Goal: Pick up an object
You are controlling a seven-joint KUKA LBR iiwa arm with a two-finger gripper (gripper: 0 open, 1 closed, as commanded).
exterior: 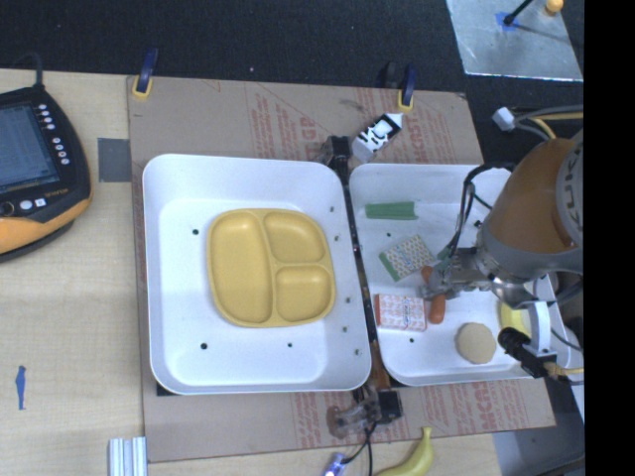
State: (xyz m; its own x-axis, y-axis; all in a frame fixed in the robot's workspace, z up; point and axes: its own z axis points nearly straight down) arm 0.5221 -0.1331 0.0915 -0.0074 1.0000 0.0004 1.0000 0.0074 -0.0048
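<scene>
Grey gripper [438, 284] hangs low in the right bin [397, 360] above an orange item [436, 309]; its grasp cannot be told.

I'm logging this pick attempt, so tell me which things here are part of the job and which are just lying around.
Part of the job:
hand
right bin
green block
patterned card
red-and-white packet
orange piece
tan ball

Lying about:
left bin
yellow divided plate
control tablet
banana

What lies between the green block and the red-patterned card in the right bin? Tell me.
In the camera view, a checkered packet lies tilted between the green block and the red-patterned card, on the right bin's white floor.
</scene>
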